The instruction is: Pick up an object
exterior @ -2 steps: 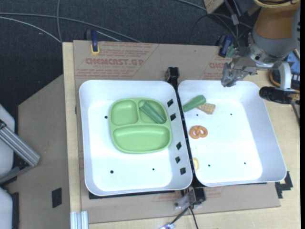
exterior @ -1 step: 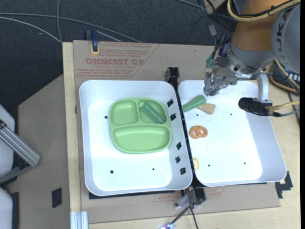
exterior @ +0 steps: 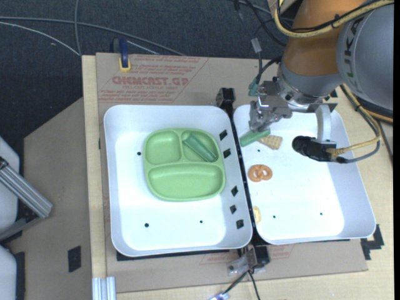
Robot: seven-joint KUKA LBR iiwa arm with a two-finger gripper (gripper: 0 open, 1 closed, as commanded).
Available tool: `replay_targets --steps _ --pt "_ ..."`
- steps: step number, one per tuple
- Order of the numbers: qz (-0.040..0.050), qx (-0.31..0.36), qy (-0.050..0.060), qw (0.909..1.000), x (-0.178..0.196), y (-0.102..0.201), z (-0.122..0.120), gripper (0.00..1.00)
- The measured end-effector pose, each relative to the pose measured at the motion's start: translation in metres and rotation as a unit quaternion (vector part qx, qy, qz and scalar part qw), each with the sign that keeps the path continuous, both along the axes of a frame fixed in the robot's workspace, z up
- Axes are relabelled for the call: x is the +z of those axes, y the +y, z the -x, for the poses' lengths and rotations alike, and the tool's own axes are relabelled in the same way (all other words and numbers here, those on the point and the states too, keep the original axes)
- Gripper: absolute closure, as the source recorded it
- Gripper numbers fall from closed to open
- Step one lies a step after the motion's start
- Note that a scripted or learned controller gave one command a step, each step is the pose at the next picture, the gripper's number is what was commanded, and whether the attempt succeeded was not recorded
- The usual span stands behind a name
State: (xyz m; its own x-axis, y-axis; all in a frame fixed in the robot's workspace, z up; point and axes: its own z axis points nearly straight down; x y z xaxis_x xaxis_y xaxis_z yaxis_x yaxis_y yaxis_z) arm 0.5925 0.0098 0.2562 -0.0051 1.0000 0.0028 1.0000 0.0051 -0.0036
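Note:
My gripper (exterior: 262,120) hangs over the top left corner of the right bin (exterior: 325,211), under the grey and orange arm. Directly below its tip lies a small green stick-shaped object (exterior: 252,137), slanting toward the divider between the bins; whether it touches the gripper I cannot tell. A tan cracker piece (exterior: 272,143) lies just to the right of the green piece. An orange pretzel (exterior: 260,172) sits lower in the same bin. A tiny yellow bit (exterior: 257,214) rests by the bin's left wall.
The left bin (exterior: 125,217) holds a green divided plate (exterior: 181,183) with a dark green pickle-like piece (exterior: 201,146) in its upper right compartment. A black fitting with a cable (exterior: 314,147) juts from the arm over the right bin.

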Motion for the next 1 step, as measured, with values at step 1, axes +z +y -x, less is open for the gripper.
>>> replay_targets --steps 1 --pt "0.0 0.0 0.0 1.0 -0.0032 0.0461 0.0099 1.0"
